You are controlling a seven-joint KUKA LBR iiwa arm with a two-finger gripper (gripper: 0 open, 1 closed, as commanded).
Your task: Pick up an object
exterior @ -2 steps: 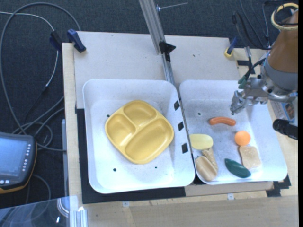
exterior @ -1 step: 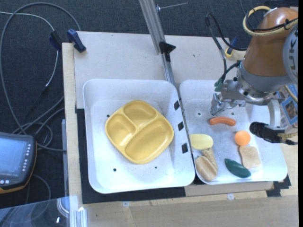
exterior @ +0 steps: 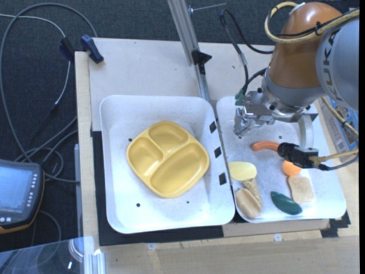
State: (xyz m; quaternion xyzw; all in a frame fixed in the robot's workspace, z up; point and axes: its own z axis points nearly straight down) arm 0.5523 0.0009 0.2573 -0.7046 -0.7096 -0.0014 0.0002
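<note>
One gripper (exterior: 244, 120) over right bin (exterior: 336, 201), yellow tray (exterior: 167, 158) in left bin (exterior: 114, 124)

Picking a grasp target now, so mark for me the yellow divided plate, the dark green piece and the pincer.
yellow divided plate (exterior: 167, 159): camera view, on the ridge between its compartments.
dark green piece (exterior: 286, 203): camera view, middle of its body.
pincer (exterior: 242, 127): camera view, between the fingertips, above the right bin.

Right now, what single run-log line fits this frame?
arm: over right bin | gripper: above bin floor, holding nothing visible | nearest item: orange carrot-like piece | left bin: yellow divided plate | pick: not yet done
</note>
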